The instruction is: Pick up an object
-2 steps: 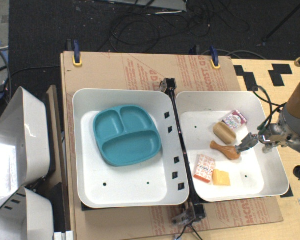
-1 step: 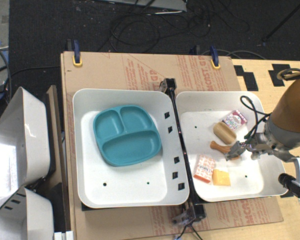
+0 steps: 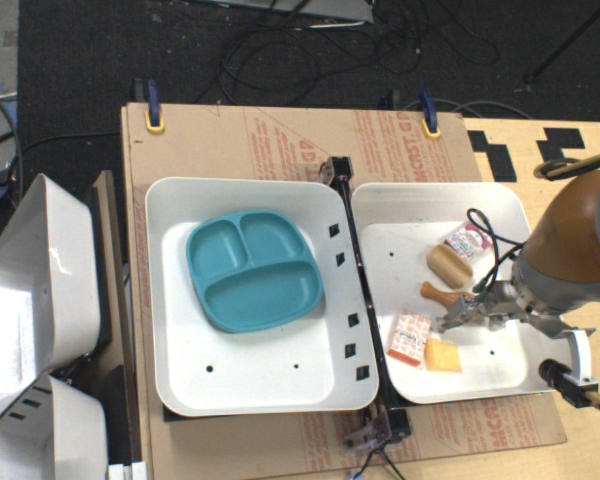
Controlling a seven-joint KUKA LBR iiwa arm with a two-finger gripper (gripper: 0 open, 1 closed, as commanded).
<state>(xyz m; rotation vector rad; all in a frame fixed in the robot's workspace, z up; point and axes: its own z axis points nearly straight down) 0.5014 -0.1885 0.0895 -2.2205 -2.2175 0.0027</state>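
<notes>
Camera view: two white bins side by side on a cardboard-covered bench [image 3: 280, 138].

Left bin [image 3: 170, 298] holds a teal divided plate [image 3: 254, 269], three compartments, lying flat, toward the bin's upper half.

Right bin [image 3: 500, 208] holds the pickable items:
- pink-and-white packet [image 3: 467, 240] near the upper middle
- tan cylinder-like block [image 3: 448, 264] just below-left of it, touching or nearly so
- brown-orange stick-shaped item [image 3: 442, 293] below the tan block
- red-and-white patterned packet [image 3: 408, 339] at the lower left, near the divider
- yellow cheese-like wedge [image 3: 442, 356] just right of that packet

Arm comes in from the right, orange band [image 3: 578, 230] over the bin's right edge. Gripper [image 3: 464, 313] sits low in the right bin, just right of the brown-orange stick and above the yellow wedge. Nothing visibly between the fingers; finger spacing too small and cluttered to read, can't tell.
</notes>
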